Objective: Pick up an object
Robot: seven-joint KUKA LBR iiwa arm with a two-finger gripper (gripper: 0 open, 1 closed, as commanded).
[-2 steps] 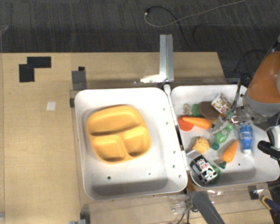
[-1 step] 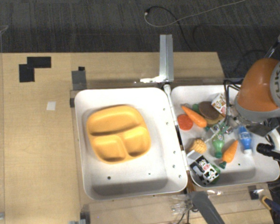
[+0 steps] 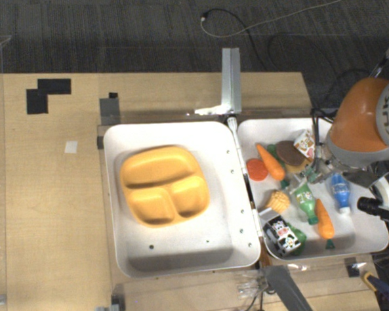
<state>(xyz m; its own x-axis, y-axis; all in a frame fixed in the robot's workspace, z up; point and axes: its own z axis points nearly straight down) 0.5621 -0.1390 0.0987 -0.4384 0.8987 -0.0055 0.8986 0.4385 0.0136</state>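
Note:
My gripper (image 3: 316, 170) is low in the right bin (image 3: 371, 242), under the arm's orange band (image 3: 358, 118). It hangs over a crowd of toys. A green bottle (image 3: 306, 202) lies just below it and a brown round piece (image 3: 289, 152) just to its upper left. A small printed packet (image 3: 305, 142) sits beside the wrist. Further left are an orange carrot (image 3: 270, 161), a red tomato (image 3: 256, 169) and a yellow corn cob (image 3: 279, 200). A blue bottle (image 3: 340, 192), a second carrot (image 3: 324, 220) and a black-and-white carton (image 3: 283, 235) lie nearer the front.
The left bin (image 3: 135, 254) holds a yellow divided tray (image 3: 163, 184). A metal post (image 3: 231, 77) rises at the back between the bins. Cables trail across the dark floor beyond the bench.

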